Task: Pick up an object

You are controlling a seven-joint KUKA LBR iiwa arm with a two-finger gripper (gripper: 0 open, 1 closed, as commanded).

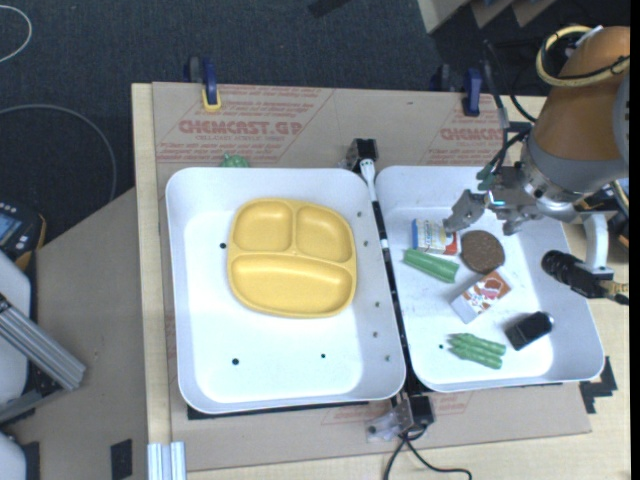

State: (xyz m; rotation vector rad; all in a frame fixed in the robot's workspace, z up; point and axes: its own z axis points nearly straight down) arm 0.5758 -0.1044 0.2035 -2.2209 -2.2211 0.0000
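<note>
From my remote seat I take the bench (150,298) first: a brown board clamped at the far edge, bearing two shallow white bins side by side so that one can feed and the other receive. The left bin (200,348) holds a yellow divided plate (292,256), set towards its far half with bare floor all round it. The right bin (570,363) is where the pickable clutter lies, which is why the arm (585,98) reaches over its far right part. The gripper (490,206) hangs low over the far middle of that bin, and I see nothing held in it; how far it is spread I cannot tell from this angle. Just beneath and beside it sits a brown round disc (483,251), my likeliest target, with a small blue-and-white carton (428,235) near to its left. Towards me lie a green pod (430,266), a red-and-white packet (482,296), a black block (529,330) and a bunch of green beans (475,349). These crowd the middle, touching or nearly so; the near left corner offers open room, while the bin walls hem the right side closely.
</note>
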